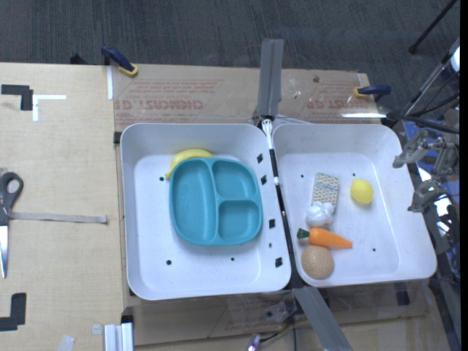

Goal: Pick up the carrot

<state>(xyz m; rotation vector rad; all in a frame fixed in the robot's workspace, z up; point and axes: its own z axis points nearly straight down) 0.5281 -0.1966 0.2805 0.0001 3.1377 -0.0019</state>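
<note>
carrot – right bin, touching egg | pincer state – cannot tell

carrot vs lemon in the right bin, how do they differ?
Colour: the carrot is orange with a green stem end, the lemon plain yellow. Shape: the carrot is long and tapered, the lemon short and rounded. Neighbours: the carrot lies close against a tan egg-like ball and a white lump, the lemon sits apart. Both lie in the right bin.
</note>
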